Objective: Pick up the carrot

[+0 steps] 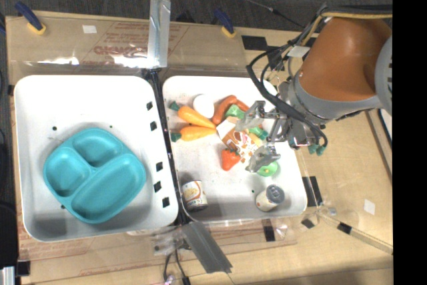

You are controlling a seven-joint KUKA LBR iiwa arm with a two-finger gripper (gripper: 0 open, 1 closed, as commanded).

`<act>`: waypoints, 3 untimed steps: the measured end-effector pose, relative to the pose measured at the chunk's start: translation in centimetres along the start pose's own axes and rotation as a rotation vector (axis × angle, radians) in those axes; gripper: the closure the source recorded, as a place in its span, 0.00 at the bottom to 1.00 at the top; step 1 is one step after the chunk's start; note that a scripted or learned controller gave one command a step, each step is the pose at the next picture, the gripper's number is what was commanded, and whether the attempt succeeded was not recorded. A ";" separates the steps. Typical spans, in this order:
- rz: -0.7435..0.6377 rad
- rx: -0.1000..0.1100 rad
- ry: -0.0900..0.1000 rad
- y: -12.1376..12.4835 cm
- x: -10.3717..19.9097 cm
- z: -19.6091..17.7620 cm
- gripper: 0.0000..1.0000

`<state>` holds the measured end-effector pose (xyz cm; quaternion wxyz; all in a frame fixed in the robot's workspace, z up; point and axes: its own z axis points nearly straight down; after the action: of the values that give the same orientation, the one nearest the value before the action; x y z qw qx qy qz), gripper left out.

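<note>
Two white bins sit side by side on the surface [347,183]. Left bin [40,103]: one teal divided plate [93,173], three compartments. Right bin [200,210]: two carrots with green ends, the upper carrot [193,117] and the lower carrot [193,133], lying almost touching near the divider; one white ball-like item [202,103]; one orange sausage-shaped piece [223,108]; one small red piece [230,159]; one printed packet [241,141], writing too small to read; one green item [268,169]; one small can [193,193] at 7 o'clock in the bin, label unreadable; one round capped jar [270,197] at 5 o'clock. Faded reddish print on the plastic sheet [127,43] behind the bins, not legible.

Claw [261,137] hovers over the packet at mid-bin, fingers spread, nothing visibly between them. Both carrots lie at about 9 o'clock from the claw, near but apart from it, with the packet's edge between.
</note>
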<state>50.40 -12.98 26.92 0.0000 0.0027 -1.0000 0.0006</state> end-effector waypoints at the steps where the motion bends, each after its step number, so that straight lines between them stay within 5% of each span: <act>1: 0.358 -0.001 0.005 0.6 -6.4 9.4 0.00; 2: 0.221 -0.001 -0.007 2.3 -7.1 15.3 0.00; 3: 0.041 -0.001 -0.001 3.7 -11.0 17.6 0.00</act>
<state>61.37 -9.29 9.29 -0.0006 -0.0179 -0.9998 -0.0001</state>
